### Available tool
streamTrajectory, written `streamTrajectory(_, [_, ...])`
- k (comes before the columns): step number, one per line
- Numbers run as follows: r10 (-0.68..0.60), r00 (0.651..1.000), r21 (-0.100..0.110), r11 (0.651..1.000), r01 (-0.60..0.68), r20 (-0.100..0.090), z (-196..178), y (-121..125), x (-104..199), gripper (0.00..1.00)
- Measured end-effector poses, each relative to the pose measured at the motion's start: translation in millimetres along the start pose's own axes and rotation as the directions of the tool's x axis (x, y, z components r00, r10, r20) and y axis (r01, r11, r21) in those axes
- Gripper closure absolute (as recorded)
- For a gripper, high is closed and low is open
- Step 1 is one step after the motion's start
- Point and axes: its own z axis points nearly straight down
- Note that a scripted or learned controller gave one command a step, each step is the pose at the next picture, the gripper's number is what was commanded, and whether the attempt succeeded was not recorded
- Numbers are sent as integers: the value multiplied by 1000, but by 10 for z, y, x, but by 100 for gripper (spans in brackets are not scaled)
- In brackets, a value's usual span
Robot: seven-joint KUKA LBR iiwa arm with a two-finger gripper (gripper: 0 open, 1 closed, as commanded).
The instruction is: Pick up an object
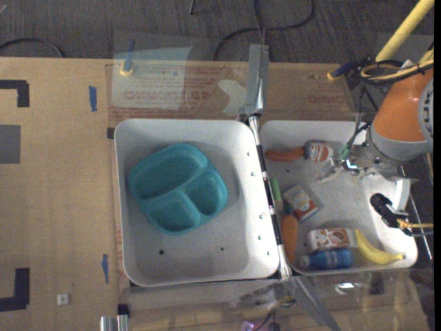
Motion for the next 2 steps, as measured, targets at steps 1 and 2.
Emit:
streamTrajectory(1, [104,995,22,994,-104,3,84,476,176,0])
streamTrajectory(2, [58,998,59,997,-58,5,89,603,171,0])
